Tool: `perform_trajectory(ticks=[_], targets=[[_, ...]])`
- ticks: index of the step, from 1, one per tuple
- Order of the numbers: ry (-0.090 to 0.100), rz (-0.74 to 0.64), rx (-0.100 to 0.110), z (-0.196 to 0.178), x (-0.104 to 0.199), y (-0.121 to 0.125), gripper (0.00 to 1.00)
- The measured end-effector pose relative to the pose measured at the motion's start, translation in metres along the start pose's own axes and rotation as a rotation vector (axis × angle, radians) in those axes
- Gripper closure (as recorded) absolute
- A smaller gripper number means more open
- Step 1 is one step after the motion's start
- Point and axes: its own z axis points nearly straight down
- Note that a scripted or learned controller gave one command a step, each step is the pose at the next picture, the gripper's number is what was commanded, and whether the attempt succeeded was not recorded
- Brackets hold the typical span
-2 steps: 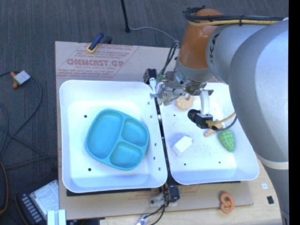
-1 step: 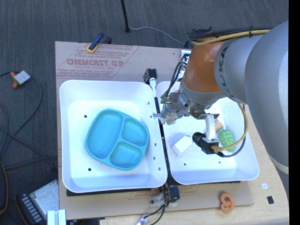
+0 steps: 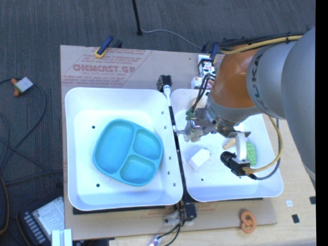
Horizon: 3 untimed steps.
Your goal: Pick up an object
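I hold the gripper [image 3: 197,129] low over the right bin [image 3: 266,188], just far of the white block [image 3: 199,158], my likeliest pick; its grip state I cannot tell.

Dark grey carpet [image 3: 51,14] (cables strewn about) surrounds a brown board [image 3: 118,68].

The grey arm [image 3: 287,81] enters from the right side of the camera view and angles down and to the left. The orange band [image 3: 233,81] sits directly above the wrist. Below it, the wrist housing points downward, with cables looping off its right side. The tool [image 3: 193,129] hangs at the lower left end of the wrist.
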Motion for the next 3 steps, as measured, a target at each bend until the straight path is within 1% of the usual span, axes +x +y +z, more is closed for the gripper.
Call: perform_trajectory(ticks=[1, 2, 3], targets=[[-0.002, 0.001, -0.001, 0.000, -0.085, 0.038, 1.00], [0.001, -0.002, -0.002, 0.000, -0.053, 0.080, 1.00], [0.002, -0.003, -0.002, -0.050, 0.016, 0.018, 1.00]])
